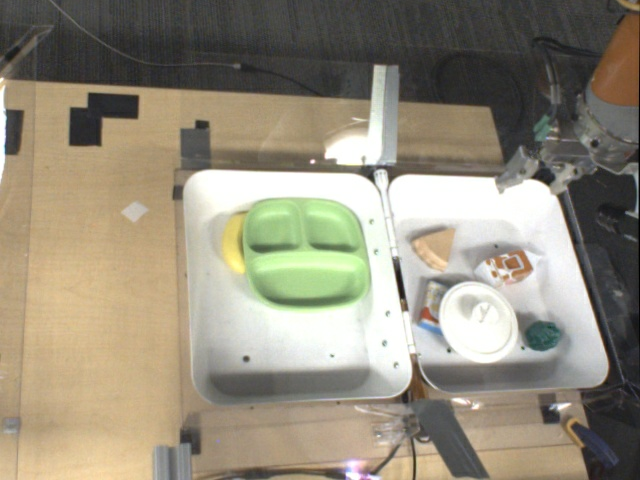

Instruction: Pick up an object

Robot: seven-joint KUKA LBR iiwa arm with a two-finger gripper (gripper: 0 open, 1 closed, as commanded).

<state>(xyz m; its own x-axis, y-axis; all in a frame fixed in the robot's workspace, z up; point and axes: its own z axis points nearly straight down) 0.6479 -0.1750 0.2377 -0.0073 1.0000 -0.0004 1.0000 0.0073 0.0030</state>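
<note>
On the left part of the counter, bare wood with a few black marks is seen, and next comes the left bin, in which a green divided plate is lying flat with a yellow object tucked partly under its left rim. Past the shared wall, the right bin is found to hold the likely candidates for picking: a tan wedge-shaped piece near its middle, a small orange-and-white packet to the right of that, a white round lid or cup resting partly over a flat printed item, and a small dark green object close to the bin's right front corner. Furthest right, the gripper is held above the far right corner of the right bin, well apart from every object, and nothing is seen between its parts; whether it is released or clenched cannot be told at this size. The task is judged barely begun: no object has been lifted, and a descent onto one of the items, a closing and a lift are all left to be done.
</note>
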